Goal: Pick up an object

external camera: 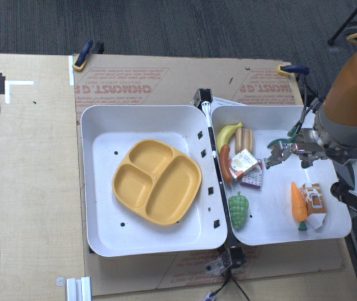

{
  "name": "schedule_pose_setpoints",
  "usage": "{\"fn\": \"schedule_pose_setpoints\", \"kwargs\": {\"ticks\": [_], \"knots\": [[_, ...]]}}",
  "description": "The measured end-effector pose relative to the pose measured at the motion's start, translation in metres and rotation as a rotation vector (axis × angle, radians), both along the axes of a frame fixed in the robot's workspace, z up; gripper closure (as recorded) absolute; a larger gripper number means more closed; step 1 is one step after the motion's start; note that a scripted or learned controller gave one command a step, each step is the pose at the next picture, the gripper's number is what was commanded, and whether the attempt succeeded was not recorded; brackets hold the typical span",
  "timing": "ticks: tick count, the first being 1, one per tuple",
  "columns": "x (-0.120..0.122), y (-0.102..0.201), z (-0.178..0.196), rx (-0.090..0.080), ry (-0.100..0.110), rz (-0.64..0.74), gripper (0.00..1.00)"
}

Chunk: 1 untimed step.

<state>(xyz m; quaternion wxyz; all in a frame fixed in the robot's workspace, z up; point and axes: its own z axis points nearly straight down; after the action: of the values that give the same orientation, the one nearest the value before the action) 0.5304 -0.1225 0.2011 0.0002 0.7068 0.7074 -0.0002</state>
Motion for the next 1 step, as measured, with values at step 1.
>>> {"fn": "schedule_pose_setpoints", "kwargs": {"ticks": [1], "knots": [[-0.0205, -0.0733, -0.0710, 0.001, 0.000, 0.147, 0.00]]}}
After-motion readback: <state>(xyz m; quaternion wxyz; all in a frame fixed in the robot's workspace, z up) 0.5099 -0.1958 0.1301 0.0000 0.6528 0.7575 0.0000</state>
